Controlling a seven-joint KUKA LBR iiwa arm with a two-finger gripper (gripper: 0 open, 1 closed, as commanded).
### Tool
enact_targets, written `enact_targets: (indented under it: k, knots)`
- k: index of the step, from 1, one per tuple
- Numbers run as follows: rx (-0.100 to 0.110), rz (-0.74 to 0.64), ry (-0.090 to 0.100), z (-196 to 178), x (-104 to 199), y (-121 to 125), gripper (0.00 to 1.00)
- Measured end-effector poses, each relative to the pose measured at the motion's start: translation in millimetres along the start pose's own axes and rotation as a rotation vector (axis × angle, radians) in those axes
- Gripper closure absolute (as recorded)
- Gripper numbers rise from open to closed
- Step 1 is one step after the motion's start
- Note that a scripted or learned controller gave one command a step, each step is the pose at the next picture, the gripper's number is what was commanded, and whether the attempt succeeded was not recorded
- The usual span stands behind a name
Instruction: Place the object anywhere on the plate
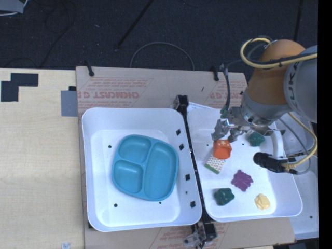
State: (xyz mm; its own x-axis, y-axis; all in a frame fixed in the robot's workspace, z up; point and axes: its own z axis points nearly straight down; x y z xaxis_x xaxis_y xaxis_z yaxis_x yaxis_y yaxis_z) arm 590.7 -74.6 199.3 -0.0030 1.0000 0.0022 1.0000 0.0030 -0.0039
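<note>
The grey arm [303,84] comes in from the right edge of the frame, its orange band [272,79] in the upper right. The gripper [227,134] sits over the upper left part of the right bin [290,204]. Its two metal fingers [219,130] stand apart with a gap between them and nothing pinched in that gap.

Just below the fingertips in the frame lies a small orange object [222,149], on the floor of the right bin close to the black divider [190,154] that separates the two bins. It cannot be told whether the fingertips touch it. Touching the orange object's lower edge is a pale, green-speckled block [215,164], lying tilted.

Further toward the lower right of the same bin are a purple lumpy piece [241,180], a dark green piece [224,196] below it and to its left, and a yellow piece [262,201] near the bin's lower right corner. These three lie apart from one another. A teal piece [256,138] rests just right of the gripper, partly covered by it.

The left bin [98,201] holds a blue plate [148,167] with three compartments, set roughly in the middle of the bin and turned at a slight angle. It is well apart from the orange object, on the other side of the divider.

Both bins rest on a sheet of printed cardboard [129,90], which lies on the pale wooden bench [36,165] at the left of the frame.
</note>
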Motion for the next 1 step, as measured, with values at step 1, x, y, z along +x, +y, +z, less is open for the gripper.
enact_targets:
  k: [1]
  knots:
    - [-0.003, -0.002, 0.001, -15.9, 55.1, -0.1, 1.0]
